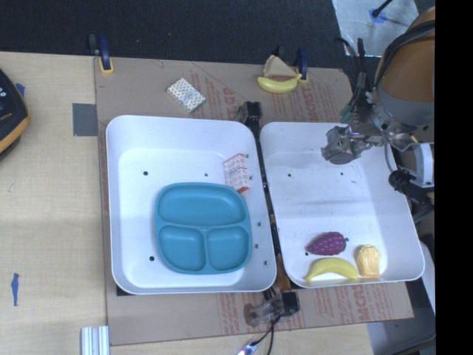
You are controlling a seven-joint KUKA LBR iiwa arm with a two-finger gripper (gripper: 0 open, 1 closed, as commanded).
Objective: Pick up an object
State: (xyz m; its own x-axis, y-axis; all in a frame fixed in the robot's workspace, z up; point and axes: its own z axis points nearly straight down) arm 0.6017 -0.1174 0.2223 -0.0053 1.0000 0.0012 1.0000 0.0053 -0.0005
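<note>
Camera view: the grey gripper (341,148) hovers over the right white bin's (295,198) far end; whether its fingers are wide or narrow cannot be told. A purple plastic grape bunch (327,243), yellow banana (332,270) and yellow corn cob (368,260) lie well apart from it, at the near edge.

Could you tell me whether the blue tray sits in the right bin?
No, the blue tray lies in the left bin, beside a small packet.
</note>
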